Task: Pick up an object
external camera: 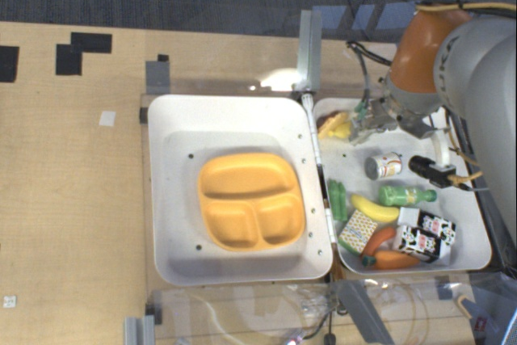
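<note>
Two white bins sit side by side on the tabletop (73,198). The left bin (170,174) holds a yellow divided tray (246,198), leaving bare floor along every wall. The right bin (477,242) is crowded. The end effector (370,121) hangs over its far left corner, just beside a yellow object (335,125); whether it is apart or together cannot be told. Nearer the camera from the end effector lie a small can (385,166), a green bottle (406,195) with long axis running left-right, a banana (373,209) angled likewise, a carrot (396,259), and a black-and-white carton (426,234).
</note>
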Action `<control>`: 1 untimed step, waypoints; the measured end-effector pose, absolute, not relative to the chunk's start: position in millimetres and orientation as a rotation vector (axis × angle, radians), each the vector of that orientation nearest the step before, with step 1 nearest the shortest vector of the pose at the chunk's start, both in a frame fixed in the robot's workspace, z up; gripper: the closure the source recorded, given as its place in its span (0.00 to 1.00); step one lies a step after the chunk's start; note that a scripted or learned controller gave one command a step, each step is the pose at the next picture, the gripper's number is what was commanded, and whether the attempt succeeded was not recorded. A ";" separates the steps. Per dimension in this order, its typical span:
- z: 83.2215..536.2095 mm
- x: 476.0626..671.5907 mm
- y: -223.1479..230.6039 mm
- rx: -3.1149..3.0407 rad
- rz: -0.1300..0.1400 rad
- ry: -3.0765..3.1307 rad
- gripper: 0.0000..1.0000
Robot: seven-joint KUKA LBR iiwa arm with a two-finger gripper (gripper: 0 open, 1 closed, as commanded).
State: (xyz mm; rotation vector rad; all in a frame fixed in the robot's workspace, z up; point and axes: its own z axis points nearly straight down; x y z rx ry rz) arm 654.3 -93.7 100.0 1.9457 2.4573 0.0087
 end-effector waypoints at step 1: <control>187.1 599.5 -70.7 1.562 0.006 2.717 1.00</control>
